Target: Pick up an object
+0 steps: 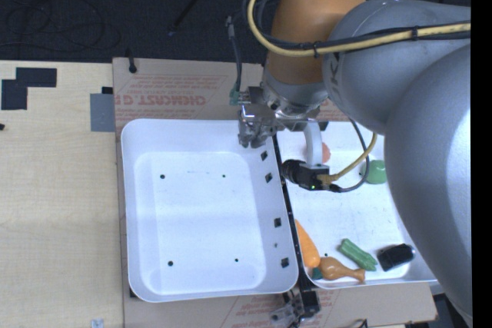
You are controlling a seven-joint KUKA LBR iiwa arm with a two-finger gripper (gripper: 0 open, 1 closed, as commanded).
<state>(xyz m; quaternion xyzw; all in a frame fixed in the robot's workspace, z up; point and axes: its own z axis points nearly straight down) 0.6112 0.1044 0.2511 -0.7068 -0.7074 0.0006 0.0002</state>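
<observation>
A grey robot arm with an orange band (311,11) reaches in from the right over two shallow white plastic bins set side by side on a brown cardboard sheet (181,88). Its metal two-finger gripper (257,130) hangs above the far end of the divide where the two bins meet; whether it is open or closed, or has hold of anything, cannot be told from this angle.

The left bin (138,165) lies beside the right bin (338,211), which carries the loose objects. Along the right bin's near-left edge rests an orange carrot-shaped toy (307,243), with a tan pear-shaped piece (340,270) just beside it at the near rim. A green oblong toy (358,254) and a black rectangular block (395,256) lie near the near-right corner. A pale green round item (376,171) sits further back, partly screened by the arm and a yellow cable (350,165) looping down from the wrist.
</observation>
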